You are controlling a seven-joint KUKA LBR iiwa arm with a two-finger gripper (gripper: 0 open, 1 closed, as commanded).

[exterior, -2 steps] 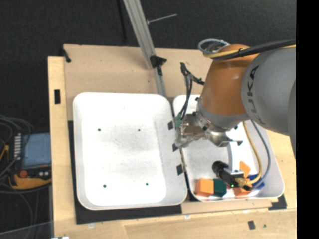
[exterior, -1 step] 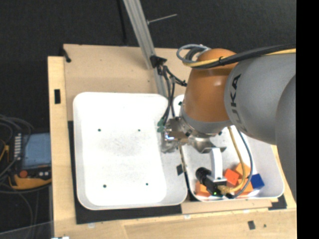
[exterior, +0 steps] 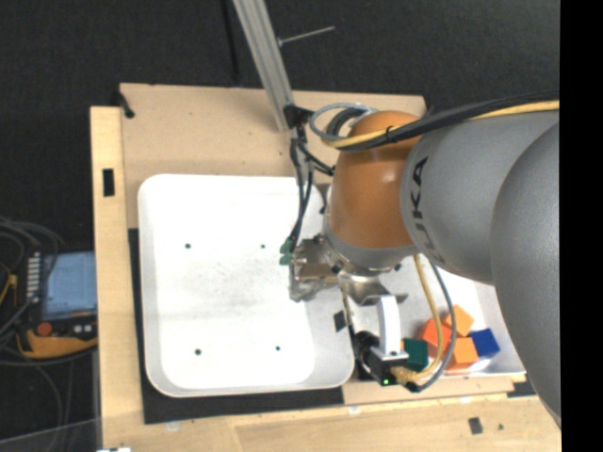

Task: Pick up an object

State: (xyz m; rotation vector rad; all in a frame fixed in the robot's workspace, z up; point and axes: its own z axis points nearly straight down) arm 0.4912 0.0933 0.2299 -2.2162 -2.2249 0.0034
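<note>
The grey arm [exterior: 490, 205] reaches in from the right, and its glossy, rounded orange band [exterior: 372, 186] hangs over the seam between the two bins. The gripper [exterior: 316, 273] sits below that band, a dull metal piece over the right edge of the left bin [exterior: 226, 281]. The wrist hides its tip, so I cannot tell whether it is wide or narrow, and nothing can be seen held in it.

The things to pick lie in the near right corner of the right bin [exterior: 476, 373], close together: two matte orange blocks [exterior: 460, 348] with flat faces and square edges, a blue block [exterior: 484, 343] just to their right, and a small dark green block [exterior: 415, 351] just to their left. They sit near the gripper, on its near right.

The left bin is a shallow white tray with rounded corners, smooth and faintly scuffed. Both bins rest on a pale wooden bench [exterior: 108, 252].
</note>
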